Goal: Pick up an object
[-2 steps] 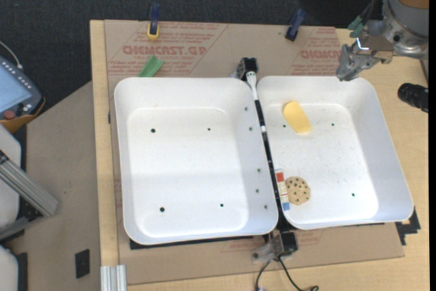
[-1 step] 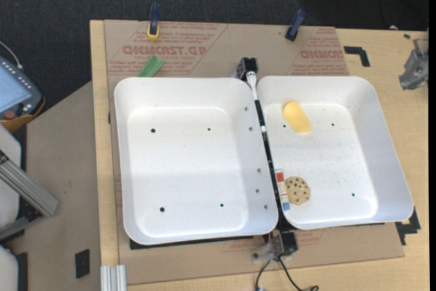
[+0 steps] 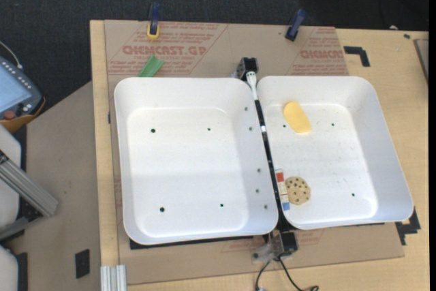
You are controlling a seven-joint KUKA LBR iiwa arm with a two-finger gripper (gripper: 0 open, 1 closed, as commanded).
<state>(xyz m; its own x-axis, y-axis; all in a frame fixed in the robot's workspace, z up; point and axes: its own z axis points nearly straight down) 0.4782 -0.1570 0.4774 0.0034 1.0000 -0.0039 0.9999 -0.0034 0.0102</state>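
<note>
Two objects lie in the right bin [image 3: 381, 146]. A pale yellow oblong piece [image 3: 297, 117] rests near that bin's back left part. A round tan cookie with dark chips [image 3: 297, 191] sits near the bin's front left corner, close to the divider between the bins.
The left bin [image 3: 129, 146] stands beside the right one on a brown board [image 3: 204, 44]. A green strip [image 3: 151, 66] lies on the board behind the left bin. Two clamps, yellow-blue [image 3: 154, 22] and blue [image 3: 296, 24], hold the board's back edge. Cables run at the front [image 3: 279, 249].
</note>
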